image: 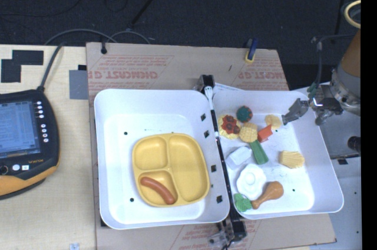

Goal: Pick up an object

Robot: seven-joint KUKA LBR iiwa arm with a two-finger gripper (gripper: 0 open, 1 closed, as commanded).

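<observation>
Camera view, and honestly from my seat the pick has barely started. The gripper [303,111] hangs over the right bin's [330,184] far right rim, and I can't tell what state it's in, too small and dark at this angle. Nothing is visibly caught in it. All the toy food lies in that bin: the drumstick [269,193] near its front edge, the fried egg [251,180] just left of the drumstick, the green pepper [258,152] mid-bin, the corn [248,133] toward the back. The left bin [112,125] has the yellow plate [171,169] with a sausage [158,189]. So my read: choosing, descending and grasping all remain.
</observation>
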